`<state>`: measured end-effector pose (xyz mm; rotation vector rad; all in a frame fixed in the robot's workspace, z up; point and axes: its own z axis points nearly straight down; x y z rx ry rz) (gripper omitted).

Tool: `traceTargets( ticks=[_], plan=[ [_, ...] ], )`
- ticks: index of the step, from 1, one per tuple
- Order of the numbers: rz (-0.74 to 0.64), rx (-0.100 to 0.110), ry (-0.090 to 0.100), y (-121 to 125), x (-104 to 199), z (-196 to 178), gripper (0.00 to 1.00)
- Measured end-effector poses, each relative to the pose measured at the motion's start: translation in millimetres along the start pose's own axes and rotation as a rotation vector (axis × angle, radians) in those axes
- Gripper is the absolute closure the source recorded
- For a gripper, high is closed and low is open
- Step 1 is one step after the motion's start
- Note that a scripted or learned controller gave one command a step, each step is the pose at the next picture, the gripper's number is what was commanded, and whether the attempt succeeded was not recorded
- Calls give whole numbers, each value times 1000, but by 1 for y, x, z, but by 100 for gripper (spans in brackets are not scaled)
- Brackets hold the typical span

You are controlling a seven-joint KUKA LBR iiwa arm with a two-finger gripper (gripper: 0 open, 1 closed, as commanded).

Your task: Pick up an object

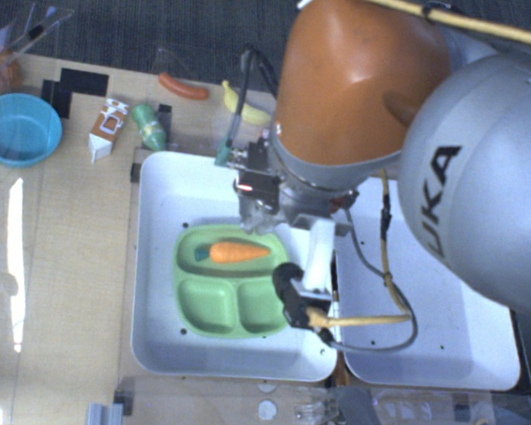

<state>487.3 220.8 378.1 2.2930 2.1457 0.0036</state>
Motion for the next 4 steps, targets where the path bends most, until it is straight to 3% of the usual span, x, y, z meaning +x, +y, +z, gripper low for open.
traceTargets(
  ticks=[1,2,3,4],
  plan=[
    [727,2,0,8,-5,50,100],
    [269,0,0,0,3,34,100],
    [790,4,-3,-1,1,160,100],
    [550,-3,3,-1,15,39,100]
  ],
)
